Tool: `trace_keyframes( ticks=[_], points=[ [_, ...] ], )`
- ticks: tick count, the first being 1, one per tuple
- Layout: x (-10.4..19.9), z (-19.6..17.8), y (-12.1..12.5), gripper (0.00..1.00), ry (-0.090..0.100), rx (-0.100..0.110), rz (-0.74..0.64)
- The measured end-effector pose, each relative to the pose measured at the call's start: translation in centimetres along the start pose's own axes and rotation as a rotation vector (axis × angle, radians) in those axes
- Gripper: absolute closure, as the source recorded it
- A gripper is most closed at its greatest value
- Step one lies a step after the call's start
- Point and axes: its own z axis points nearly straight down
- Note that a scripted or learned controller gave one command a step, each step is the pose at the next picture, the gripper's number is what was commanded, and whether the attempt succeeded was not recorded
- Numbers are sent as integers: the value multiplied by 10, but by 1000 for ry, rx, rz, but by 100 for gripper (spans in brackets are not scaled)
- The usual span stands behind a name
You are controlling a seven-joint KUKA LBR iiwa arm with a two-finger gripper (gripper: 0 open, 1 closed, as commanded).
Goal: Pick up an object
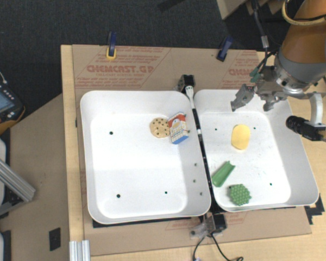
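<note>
End effector (255, 100) spread over right bin's (293, 162) far edge

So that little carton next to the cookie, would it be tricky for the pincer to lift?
Probably not heavy: the carton looks small, like a toy milk box. It seems to lie tilted against the cookie, so a nudge might tip or slide it on the smooth white bin. Its flat sides should suit the pincer, though thin card could dent.
</note>
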Motion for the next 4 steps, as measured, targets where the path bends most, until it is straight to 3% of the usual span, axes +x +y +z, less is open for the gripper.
trace_keyframes(
  ticks=[1, 4],
  points=[
    [0, -11, 1, 100, -1, -3, -1],
    [0, -42, 2, 100, -3, -10, -1]
  ],
)
